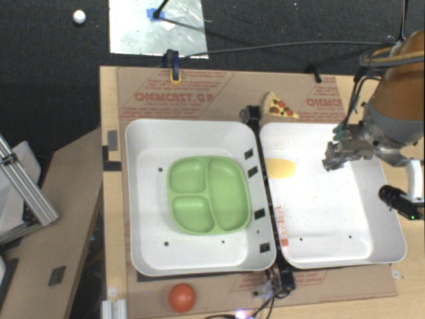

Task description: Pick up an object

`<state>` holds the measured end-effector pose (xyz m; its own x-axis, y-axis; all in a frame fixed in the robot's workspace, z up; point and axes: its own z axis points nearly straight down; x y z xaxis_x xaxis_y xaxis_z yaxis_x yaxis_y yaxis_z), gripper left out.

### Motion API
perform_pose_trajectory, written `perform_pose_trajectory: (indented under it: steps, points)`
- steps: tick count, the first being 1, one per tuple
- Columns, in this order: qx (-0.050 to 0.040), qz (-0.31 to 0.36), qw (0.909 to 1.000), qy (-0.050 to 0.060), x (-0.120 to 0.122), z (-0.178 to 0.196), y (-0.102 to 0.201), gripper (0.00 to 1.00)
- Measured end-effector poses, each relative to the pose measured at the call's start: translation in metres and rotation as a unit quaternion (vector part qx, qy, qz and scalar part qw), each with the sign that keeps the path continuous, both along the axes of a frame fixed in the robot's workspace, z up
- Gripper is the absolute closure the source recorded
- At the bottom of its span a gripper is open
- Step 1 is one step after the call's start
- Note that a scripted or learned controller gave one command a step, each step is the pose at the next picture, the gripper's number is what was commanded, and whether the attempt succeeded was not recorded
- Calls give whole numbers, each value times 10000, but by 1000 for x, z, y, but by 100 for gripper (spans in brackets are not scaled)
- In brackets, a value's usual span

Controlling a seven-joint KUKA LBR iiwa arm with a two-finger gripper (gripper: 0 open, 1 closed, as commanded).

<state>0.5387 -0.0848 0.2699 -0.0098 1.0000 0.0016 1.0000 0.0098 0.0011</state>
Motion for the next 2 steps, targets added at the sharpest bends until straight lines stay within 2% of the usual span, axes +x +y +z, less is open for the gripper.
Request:
perform_pose_trajectory:
  steps: [1, 2]
  points:
    - [-3, -1, 10000, -11, 18, 2, 50, 100]
    - [-1, -4, 10000, 3, 29, -18, 101, 100]
